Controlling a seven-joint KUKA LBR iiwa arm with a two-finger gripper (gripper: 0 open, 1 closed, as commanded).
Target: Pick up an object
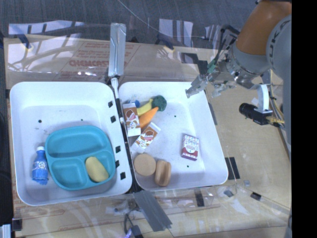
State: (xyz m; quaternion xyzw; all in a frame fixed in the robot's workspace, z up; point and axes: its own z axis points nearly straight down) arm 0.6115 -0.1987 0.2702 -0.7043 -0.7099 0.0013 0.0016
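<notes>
My gripper (204,89) hangs over the far right corner of the right bin (208,133), open, with nothing between its fingers. In that bin, well to the left of the gripper, lie a green broccoli (159,102), a yellow banana (145,107) and an orange carrot (149,115). Two small printed cartons (131,119) (147,137) rest by the left wall. A red box (190,147) lies flat below the gripper. A tan round disc (145,164) and a brown bread roll (163,172) sit at the front.
The left bin (25,103) holds a teal divided tray (74,148) with a yellow oval item (97,168) in one compartment. A blue bottle (40,166) lies beside the tray. A metal bar (117,48) stands behind the divider between the bins.
</notes>
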